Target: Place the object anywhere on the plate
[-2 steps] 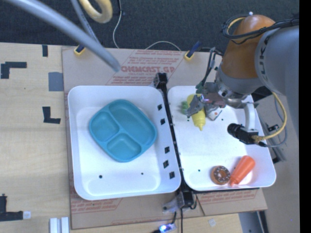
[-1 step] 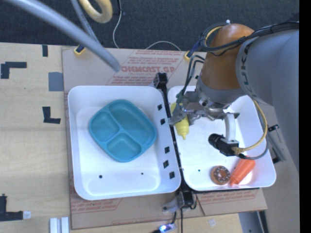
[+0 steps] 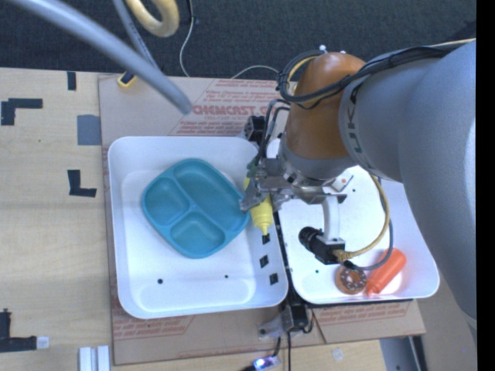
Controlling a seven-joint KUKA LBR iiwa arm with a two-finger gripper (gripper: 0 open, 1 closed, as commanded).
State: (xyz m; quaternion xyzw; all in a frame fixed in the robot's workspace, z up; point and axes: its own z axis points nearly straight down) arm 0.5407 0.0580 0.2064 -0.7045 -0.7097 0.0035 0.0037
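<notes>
The gripper looked clamped on a yellow object, though the wrist hid a lot, hanging over the divide between bins just beside the blue plate. So it seemed mid-carry; next it needed to shift left over the plate and let go.

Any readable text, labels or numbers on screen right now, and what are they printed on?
"CHEMCAST": red print on the brown cardboard sheet under the two shallow white bins; the first letters are partly hidden by a grey pole.
More red print above it on the same cardboard: too blurred to read.
Blue sectioned plastic plate, orange carrot-shaped toy: no lettering visible.
</notes>
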